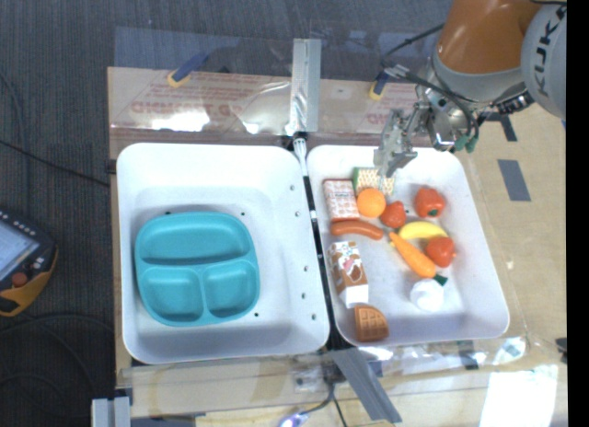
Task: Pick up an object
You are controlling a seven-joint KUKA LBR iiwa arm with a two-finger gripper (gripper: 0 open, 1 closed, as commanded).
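Observation:
My gripper [394,156] hangs over the back of the right bin [479,232], just above a small green-and-cream box [367,178]. Nothing shows in its grasp. Below it lie several toy foods: an orange [371,202], a red-and-white carton [340,199], a sausage [356,228], a strawberry [394,214], a red tomato [429,201], a banana [421,230] and a carrot [412,256]. Nearer the front are a brown carton [348,266], a waffle [370,322] and a white piece [427,296].
The left bin [147,167] holds a teal divided tray [196,266]. A metal divider post [305,85] stands between the bins at the back. The arm's orange band [488,11] looms at the upper right. A handheld controller [18,259] lies at the far left.

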